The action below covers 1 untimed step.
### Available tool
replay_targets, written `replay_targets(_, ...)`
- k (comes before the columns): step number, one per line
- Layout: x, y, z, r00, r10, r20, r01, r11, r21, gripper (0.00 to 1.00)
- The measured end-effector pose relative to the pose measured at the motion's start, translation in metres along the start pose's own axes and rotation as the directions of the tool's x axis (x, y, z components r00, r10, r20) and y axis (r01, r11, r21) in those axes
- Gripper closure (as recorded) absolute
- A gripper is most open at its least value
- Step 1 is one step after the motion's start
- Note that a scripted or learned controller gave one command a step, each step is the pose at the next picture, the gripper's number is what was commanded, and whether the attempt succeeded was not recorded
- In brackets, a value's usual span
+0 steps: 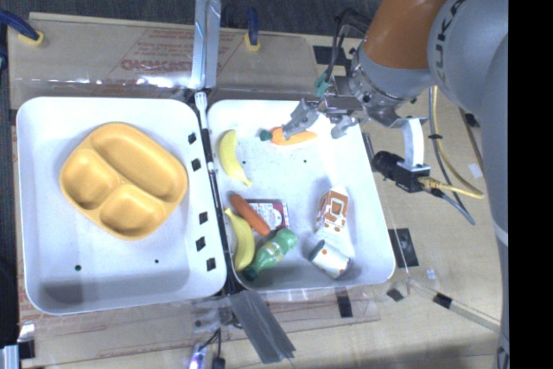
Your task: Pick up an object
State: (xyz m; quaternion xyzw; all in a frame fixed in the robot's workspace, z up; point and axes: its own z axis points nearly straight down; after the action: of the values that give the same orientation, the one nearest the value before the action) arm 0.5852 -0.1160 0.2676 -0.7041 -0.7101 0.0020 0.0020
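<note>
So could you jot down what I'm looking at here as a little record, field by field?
left bin: holds a yellow divided tray
right bin: toy food
far end: small carrot, with a banana beside it
near end: second banana, sausage, dark red packet, green bottle, white carton
arm: reaches in from the right
gripper: just above the small carrot; grip unclear
</note>
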Motion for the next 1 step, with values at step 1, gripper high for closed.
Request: replay_targets(1, -0.027, -0.0021, 0.0407, 0.987, 0.161, 0.0, -0.161, 0.987, 0.002, 0.0)
